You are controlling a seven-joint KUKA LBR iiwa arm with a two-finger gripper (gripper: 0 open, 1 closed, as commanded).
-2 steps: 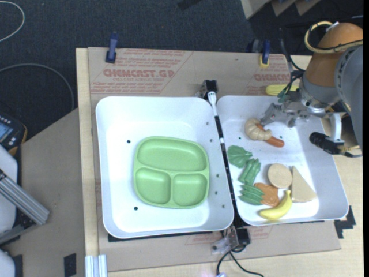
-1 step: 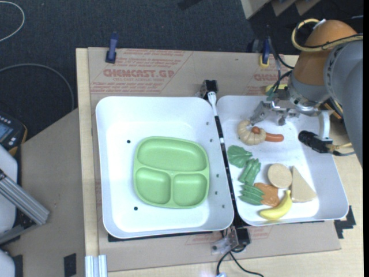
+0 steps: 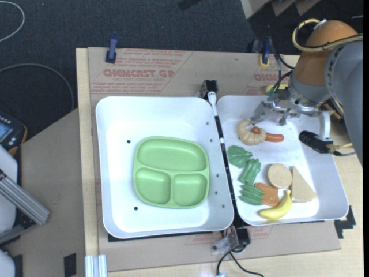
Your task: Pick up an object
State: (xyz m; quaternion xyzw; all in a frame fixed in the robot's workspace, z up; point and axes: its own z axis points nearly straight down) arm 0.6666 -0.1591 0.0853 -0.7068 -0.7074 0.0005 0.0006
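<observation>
Left of centre, a green divided plate (image 3: 171,172) lies in the left bin (image 3: 109,154). Further right, toy foods crowd the right bin (image 3: 328,189): a tan pumpkin (image 3: 252,133), green leaves (image 3: 239,154) and a banana (image 3: 275,209). At upper right the gripper (image 3: 275,111) hangs just above the pumpkin, fingers spread, gripping nothing.

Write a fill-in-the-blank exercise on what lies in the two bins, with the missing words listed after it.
1. The green divided tray lies in the ____ bin of the camera view.
2. The tray has ____ compartments.
3. The banana lies at the ____ edge of the pile of toy food in the right bin.
4. The gripper hovers over the ____ bin.

Missing words: left; three; near; right
</observation>
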